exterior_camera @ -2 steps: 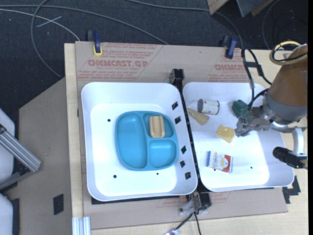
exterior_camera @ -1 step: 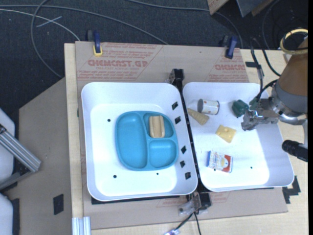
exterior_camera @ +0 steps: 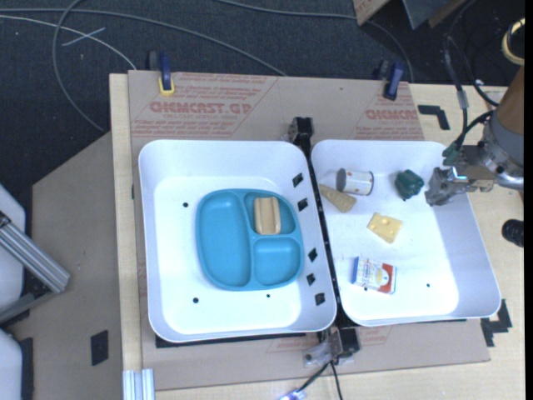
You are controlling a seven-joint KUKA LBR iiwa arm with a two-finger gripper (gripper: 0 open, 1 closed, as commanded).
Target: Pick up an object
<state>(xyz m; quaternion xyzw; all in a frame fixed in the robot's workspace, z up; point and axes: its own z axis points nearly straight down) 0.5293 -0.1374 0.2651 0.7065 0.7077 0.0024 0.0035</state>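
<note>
Objects are lying in the right bin (exterior_camera: 475, 248): a green block (exterior_camera: 408, 183), cheese wedge (exterior_camera: 385, 227), small can (exterior_camera: 356, 181). The gripper (exterior_camera: 440, 192) is hovering just beside the block (finger spacing I cannot tell), so a descent off-centre risks nudging it away.

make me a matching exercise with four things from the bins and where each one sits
Things:
1. tan bread-like block
2. dark green lumpy object
3. yellow cheese-like wedge with holes
4. small red, white and blue packet

Places:
A. right bin, front, nearest the camera
B. on the blue divided plate, left bin
C. right bin, beside the hand
D. right bin, middle

Pairs: 1-B, 2-C, 3-D, 4-A
</note>
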